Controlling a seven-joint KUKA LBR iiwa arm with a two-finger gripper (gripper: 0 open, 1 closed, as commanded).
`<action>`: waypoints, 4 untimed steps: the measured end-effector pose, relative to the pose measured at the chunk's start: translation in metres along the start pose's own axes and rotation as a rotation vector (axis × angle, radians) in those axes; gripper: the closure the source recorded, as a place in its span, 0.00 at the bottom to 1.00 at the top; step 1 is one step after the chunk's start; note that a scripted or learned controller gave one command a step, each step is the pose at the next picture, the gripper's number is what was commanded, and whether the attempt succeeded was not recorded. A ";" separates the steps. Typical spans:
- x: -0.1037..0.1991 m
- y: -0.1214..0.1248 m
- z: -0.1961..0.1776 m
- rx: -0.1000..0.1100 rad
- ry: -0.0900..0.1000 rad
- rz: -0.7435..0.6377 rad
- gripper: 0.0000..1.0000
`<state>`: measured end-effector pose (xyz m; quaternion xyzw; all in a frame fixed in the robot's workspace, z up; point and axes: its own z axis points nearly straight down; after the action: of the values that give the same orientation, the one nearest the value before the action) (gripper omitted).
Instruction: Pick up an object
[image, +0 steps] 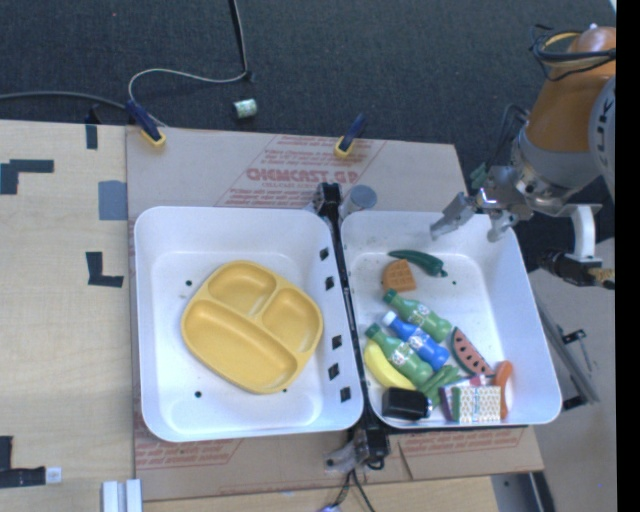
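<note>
My gripper (470, 225) hangs open above the far right corner of the right bin (525, 330), nothing between its two fingers. Below it in that bin lie a dark green pepper (418, 261) and an orange wedge-shaped piece (398, 274). Further toward the front lie a green bottle (420, 315), a blue bottle (418, 340), another green bottle (404, 356), a yellow banana (382, 368), a watermelon slice (466, 352), a black block (405, 404), a patterned box (478, 402) and an orange carrot-like piece (503, 380).
The left bin (160, 330) holds a yellow divided plate (252, 325). A black divider (336, 300) runs between the bins. Cardboard (240, 170) lies under both, held by yellow-blue clamps (146, 122). A cable (190, 75) trails across the dark floor behind.
</note>
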<state>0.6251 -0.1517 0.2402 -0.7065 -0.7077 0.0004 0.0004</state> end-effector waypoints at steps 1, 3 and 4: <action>0.070 -0.085 0.057 0.003 0.001 0.000 0.00; 0.054 -0.129 0.139 -0.005 -0.004 0.004 1.00; 0.077 -0.141 0.007 -0.002 -0.001 0.001 1.00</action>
<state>0.4842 -0.0750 0.2337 -0.7067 -0.7075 0.0000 -0.0003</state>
